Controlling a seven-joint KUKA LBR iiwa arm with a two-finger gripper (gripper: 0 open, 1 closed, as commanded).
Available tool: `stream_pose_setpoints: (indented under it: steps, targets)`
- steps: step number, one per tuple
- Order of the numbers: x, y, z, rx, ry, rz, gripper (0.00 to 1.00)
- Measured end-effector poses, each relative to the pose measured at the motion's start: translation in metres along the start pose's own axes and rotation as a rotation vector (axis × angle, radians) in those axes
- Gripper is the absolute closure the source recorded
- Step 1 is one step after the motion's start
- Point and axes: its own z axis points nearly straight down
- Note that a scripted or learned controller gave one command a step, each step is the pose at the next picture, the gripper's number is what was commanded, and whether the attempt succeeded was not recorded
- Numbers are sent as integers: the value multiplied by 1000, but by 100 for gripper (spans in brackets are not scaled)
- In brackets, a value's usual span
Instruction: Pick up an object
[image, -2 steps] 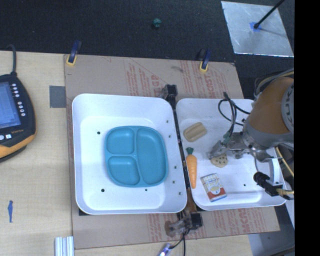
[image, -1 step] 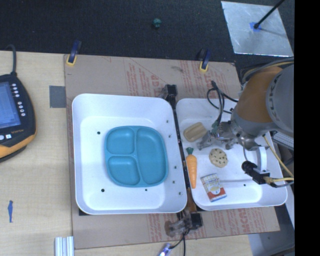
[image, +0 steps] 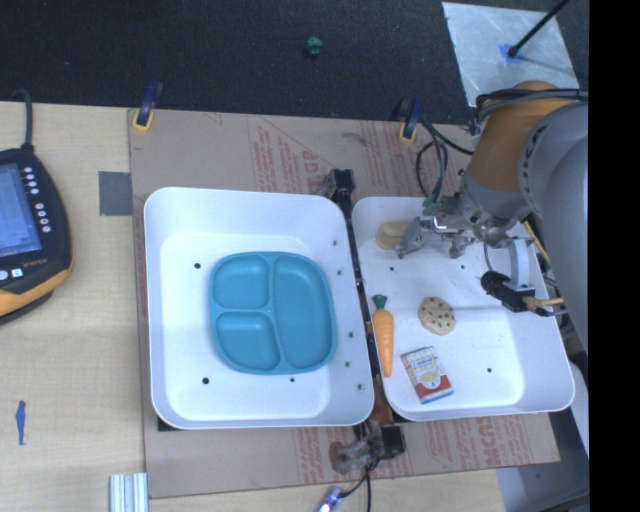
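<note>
Your claw (image: 412, 238) sits low in the right bin's (image: 500, 390) far corner, touching a tan object (image: 390, 235); whether it grips, you cannot tell. Centre the object between the tips before closing, then lift straight up, clear of the wall.

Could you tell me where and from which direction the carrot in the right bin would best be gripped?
Probably across the orange body of the carrot, near its thicker upper half, coming straight down from above. It lies flat and lengthwise beside the right bin wall nearest the other bin, green top pointing away, so the jaws should close across its width, though the wall leaves little room.
</note>
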Motion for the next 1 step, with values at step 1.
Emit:
stream_pose_setpoints:
  steps: [1]
  targets:
    - [7,-75,-2,-13,-2,0,0]
